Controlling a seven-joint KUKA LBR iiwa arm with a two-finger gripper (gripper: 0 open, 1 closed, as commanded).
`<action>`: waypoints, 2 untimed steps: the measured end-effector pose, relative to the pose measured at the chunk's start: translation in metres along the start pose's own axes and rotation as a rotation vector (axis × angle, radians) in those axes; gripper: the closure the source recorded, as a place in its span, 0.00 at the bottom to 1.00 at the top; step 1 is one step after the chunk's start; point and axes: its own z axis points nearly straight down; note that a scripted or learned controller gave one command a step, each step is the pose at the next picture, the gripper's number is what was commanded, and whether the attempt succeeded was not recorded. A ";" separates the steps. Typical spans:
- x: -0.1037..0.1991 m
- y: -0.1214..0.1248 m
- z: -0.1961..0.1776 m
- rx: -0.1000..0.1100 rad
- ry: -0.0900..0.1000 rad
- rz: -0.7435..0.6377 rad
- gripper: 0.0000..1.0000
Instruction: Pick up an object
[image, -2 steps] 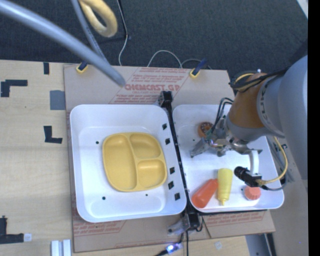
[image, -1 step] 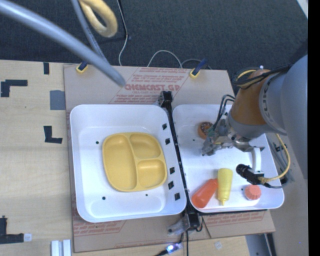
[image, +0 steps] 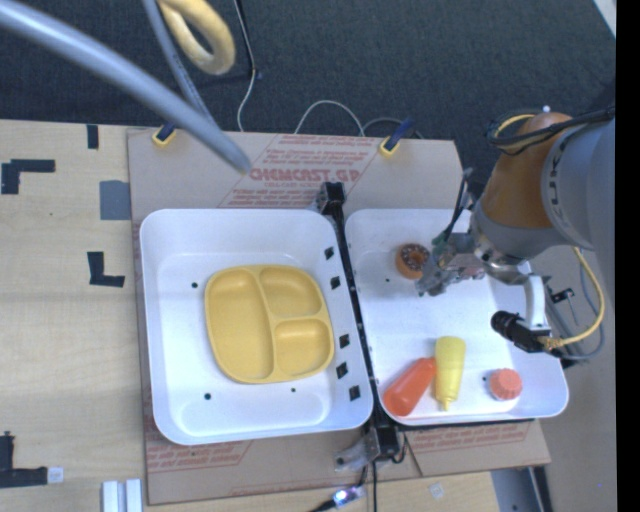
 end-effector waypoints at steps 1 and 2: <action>0.000 0.001 -0.042 0.000 0.000 -0.001 1.00; -0.003 -0.001 -0.086 -0.001 0.000 0.000 1.00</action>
